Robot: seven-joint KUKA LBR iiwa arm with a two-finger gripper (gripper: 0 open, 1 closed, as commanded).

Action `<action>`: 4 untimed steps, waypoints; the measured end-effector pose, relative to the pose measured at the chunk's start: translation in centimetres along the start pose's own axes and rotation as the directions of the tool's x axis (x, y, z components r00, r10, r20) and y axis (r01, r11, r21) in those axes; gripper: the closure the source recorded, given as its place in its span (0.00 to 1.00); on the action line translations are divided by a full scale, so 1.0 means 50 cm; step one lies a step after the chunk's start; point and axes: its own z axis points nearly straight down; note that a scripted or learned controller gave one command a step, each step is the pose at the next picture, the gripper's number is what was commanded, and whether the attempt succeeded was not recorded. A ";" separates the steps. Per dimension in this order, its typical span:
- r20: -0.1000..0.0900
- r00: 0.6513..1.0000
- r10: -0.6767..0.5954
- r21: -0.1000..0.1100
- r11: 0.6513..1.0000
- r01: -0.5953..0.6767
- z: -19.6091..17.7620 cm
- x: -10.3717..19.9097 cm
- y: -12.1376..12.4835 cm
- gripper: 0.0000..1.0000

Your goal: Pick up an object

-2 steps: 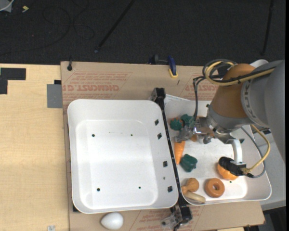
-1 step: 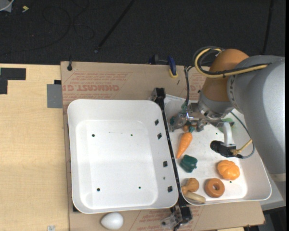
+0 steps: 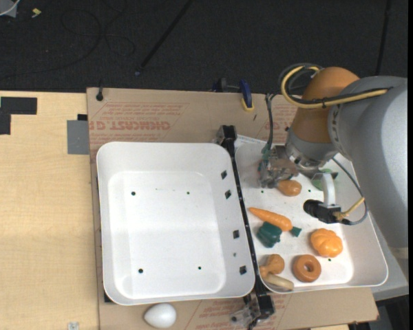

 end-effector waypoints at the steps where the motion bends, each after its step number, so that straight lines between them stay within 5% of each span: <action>1: 0.002 1.000 0.000 -0.021 1.000 0.000 -0.363 0.028 0.005 1.00; 3: 0.000 1.000 0.000 -0.017 1.000 0.000 -0.853 0.142 -0.042 1.00; 4: -0.001 1.000 0.001 0.004 1.000 -0.001 -0.760 0.214 -0.288 1.00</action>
